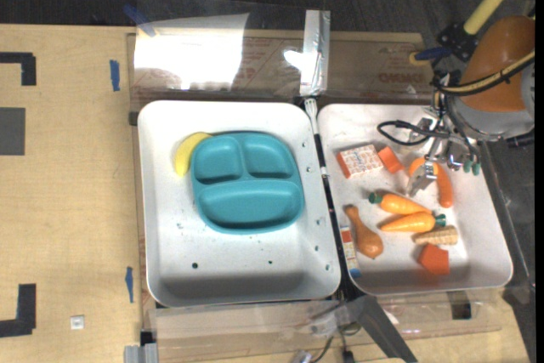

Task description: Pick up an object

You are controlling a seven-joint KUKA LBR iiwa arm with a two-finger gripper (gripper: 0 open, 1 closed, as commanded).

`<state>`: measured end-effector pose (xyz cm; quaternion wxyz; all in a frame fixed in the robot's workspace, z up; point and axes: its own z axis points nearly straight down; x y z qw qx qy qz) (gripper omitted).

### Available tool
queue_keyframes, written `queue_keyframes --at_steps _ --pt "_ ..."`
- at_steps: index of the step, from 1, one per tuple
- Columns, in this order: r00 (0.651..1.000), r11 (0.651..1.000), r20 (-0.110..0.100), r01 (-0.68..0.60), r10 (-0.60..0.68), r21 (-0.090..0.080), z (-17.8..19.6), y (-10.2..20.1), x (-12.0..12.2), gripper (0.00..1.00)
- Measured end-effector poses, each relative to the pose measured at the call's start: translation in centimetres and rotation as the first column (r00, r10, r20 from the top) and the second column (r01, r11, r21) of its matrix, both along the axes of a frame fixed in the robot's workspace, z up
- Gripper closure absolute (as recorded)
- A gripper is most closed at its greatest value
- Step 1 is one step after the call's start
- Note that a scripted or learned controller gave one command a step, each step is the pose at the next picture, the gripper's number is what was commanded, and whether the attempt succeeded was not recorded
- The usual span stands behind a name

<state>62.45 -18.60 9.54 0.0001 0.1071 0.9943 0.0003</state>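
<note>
End effector over toy food in the right bin

Camera view: the end effector (431, 159), grip state impossible to tell, hovers near the right bin's (497, 246) far edge, just above a small orange carrot (444, 185); it looks light, rigid, smooth plastic, best pinched across its narrow middle.

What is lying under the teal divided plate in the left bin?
A yellow, banana-like piece pokes out from under the upper left edge of the teal plate. The plate covers the rest of it, so its full shape cannot be seen.
</note>
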Motion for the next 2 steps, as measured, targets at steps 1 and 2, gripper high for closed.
queue_keyframes --at_steps 1,2 --pt "0.994 0.994 0.009 0.112 -0.112 -0.001 -0.7 1.4 -4.0 0.00" --pt "0.988 0.988 0.011 0.152 -0.152 -0.001 -0.7 1.4 -2.2 0.00"
